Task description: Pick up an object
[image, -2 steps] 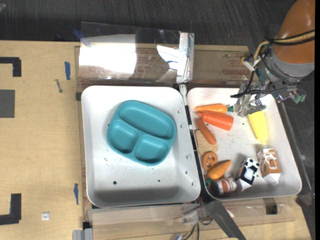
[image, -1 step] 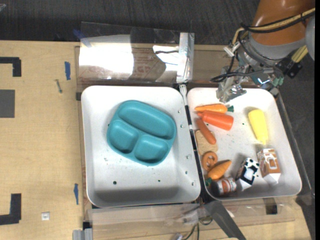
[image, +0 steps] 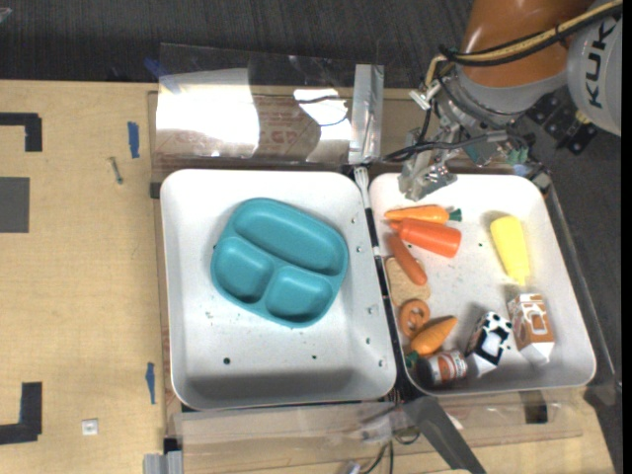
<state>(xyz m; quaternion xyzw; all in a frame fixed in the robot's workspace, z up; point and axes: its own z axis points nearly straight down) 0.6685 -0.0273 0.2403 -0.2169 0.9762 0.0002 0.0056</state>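
Looking down, we see two shallow white bins side by side on a wooden surface. The left bin holds a teal divided tray. The right bin holds toy food: a carrot, a sausage, a yellow piece, a pretzel and a small carton. The pincer hangs over the right bin's far left corner (just above the carrot), with nothing between its fingers; we cannot tell their spread.
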